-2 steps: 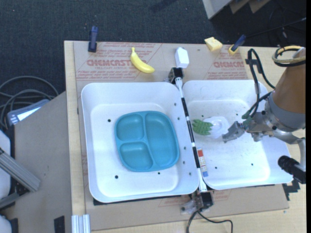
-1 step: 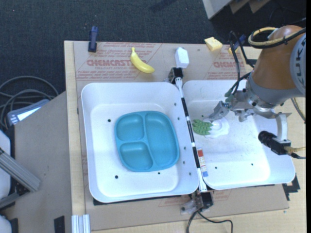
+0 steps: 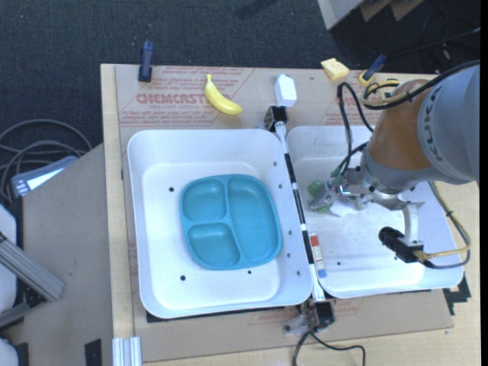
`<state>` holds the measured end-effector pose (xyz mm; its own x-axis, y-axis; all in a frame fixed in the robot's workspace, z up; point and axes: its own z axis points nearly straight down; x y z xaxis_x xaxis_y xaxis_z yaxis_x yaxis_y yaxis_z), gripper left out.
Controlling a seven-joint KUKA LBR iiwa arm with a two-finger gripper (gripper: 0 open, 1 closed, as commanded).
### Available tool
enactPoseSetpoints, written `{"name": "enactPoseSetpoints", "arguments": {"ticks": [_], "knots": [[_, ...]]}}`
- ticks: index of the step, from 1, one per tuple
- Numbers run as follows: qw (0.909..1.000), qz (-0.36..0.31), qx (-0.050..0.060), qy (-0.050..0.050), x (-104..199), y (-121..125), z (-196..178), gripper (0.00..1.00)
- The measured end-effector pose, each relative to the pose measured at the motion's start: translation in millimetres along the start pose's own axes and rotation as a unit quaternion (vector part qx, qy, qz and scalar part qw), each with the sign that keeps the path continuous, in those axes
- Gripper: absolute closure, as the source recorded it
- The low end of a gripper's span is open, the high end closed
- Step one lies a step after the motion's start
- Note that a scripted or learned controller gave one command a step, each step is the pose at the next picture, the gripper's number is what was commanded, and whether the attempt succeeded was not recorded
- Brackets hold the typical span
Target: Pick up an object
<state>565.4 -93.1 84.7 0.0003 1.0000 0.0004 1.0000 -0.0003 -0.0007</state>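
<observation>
A small green object [image 3: 316,188] lies in the right bin [image 3: 366,269], near its left wall. My gripper [image 3: 335,197] reaches down into that bin from the right, directly beside the green object, with a small white piece [image 3: 341,209] just below it. The wrist hides the fingers. A blue divided plate [image 3: 229,221] rests in the middle of the left bin [image 3: 152,158].
A yellow banana [image 3: 220,98] lies on the cardboard behind the left bin. A white block [image 3: 285,90], a yellow block [image 3: 334,69] and a dark blue piece [image 3: 145,60] sit along the back edge. Cables [image 3: 358,105] loop behind the right bin.
</observation>
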Motion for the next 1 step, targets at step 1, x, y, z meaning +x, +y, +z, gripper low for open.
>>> {"name": "enactPoseSetpoints", "arguments": {"ticks": [1], "knots": [[1.0000,0.000,-0.001,0.000,-3.0,40.7,-0.2,0.00]]}}
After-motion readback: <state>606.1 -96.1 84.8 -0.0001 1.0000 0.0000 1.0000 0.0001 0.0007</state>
